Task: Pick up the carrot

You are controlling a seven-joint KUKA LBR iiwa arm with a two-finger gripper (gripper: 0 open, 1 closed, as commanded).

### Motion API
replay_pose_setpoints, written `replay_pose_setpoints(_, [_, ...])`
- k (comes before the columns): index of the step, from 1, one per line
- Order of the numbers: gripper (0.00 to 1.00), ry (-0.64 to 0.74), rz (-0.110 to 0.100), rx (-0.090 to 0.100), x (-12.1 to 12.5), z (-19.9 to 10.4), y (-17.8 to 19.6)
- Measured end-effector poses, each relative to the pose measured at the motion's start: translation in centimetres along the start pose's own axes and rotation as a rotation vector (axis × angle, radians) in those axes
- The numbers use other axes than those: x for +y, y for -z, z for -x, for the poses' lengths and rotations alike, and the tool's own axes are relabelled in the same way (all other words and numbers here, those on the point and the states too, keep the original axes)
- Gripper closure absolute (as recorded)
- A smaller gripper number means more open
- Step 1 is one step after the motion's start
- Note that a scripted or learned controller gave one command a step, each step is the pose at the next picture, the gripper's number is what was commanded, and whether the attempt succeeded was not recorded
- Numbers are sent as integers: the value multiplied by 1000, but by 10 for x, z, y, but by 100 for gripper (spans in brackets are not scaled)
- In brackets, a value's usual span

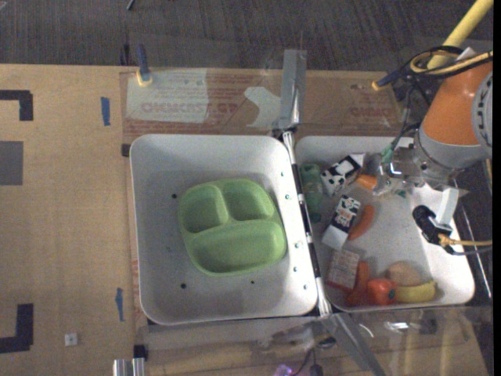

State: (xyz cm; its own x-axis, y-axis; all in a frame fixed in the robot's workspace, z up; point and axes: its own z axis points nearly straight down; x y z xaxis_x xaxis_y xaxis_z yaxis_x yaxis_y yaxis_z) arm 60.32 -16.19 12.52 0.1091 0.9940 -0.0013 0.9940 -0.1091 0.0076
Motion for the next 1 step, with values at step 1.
replay_pose_setpoints(1, [100,200,-5,2,11,2,-38])
